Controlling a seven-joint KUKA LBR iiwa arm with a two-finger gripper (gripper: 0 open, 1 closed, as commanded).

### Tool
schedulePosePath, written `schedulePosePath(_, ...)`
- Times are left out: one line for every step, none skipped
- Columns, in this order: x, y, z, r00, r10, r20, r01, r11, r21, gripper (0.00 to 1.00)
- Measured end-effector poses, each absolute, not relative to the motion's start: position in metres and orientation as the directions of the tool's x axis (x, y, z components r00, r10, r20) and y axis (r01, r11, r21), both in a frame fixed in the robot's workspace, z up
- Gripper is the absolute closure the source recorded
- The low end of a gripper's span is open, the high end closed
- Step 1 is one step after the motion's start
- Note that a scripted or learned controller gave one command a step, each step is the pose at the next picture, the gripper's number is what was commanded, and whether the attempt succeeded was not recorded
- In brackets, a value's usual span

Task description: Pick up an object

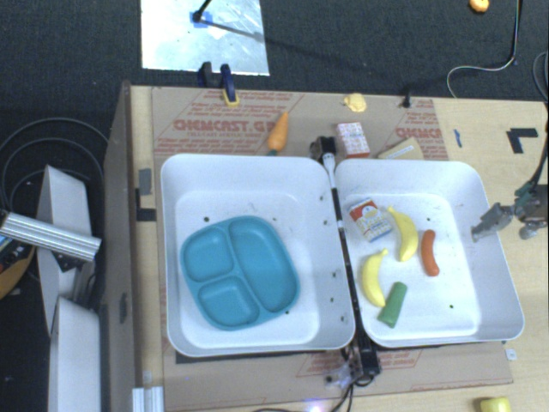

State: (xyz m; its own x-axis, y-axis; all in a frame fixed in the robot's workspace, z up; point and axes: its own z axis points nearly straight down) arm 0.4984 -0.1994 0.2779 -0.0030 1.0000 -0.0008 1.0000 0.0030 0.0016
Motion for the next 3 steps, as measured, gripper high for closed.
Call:
schedulePosePath(0.500,-0.206,0.130,-0.001,1.000,0.003,1.000,0.001,-0.009,0.00)
schedulePosePath(0.561,-0.186,0.107,-0.008,1.000,-0.001,1.000,0.008,0.005,0.00)
schedulePosePath(0.537,-0.174,0.083,-0.001,1.000,0.001,1.000,0.001,-0.001,0.00)
